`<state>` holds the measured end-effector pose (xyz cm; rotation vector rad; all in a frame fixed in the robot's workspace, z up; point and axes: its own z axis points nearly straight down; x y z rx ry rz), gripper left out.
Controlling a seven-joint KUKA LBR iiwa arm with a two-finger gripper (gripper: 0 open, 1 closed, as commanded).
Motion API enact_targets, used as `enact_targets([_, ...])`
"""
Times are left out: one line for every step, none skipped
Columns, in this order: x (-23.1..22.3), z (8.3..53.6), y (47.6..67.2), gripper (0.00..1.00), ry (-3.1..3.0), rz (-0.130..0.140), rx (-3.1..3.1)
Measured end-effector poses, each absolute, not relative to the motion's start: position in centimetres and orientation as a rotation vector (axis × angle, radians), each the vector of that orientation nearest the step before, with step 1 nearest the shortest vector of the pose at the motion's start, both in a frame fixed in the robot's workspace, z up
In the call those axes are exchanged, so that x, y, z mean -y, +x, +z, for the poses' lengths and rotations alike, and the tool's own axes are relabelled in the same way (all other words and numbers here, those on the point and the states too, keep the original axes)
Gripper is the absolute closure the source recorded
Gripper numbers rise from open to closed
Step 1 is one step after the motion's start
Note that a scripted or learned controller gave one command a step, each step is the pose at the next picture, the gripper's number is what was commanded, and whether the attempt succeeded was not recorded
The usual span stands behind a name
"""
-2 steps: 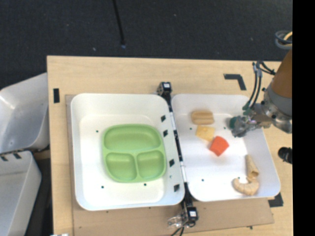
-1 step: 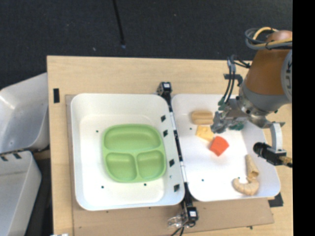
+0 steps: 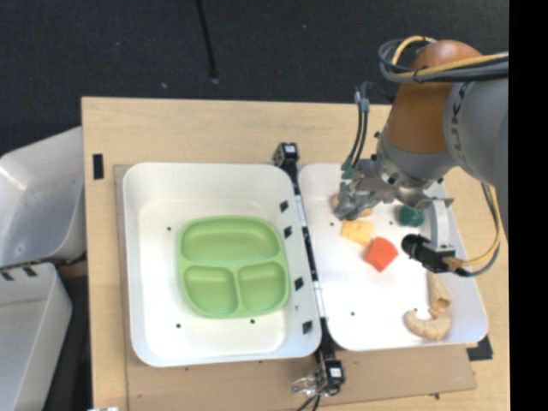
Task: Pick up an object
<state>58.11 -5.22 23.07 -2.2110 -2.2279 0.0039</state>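
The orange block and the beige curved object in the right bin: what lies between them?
In the camera view, only bare white bin floor lies between the orange block and the beige curved object; they sit apart.

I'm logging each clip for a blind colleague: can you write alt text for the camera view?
A grey and orange robot arm reaches in from the right, its gripper low over the right bin beside a yellow block and an orange block. A tan curved object lies near that bin's front; the left bin holds a green divided plate.
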Motion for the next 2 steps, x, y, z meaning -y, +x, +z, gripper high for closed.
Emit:
enact_targets([0.5, 22.8, 60.9, 1.0, -2.211, 0.003, 2.229])
enact_targets([-4.3, 23.0, 63.4, 1.0, -2.211, 0.002, 2.229])
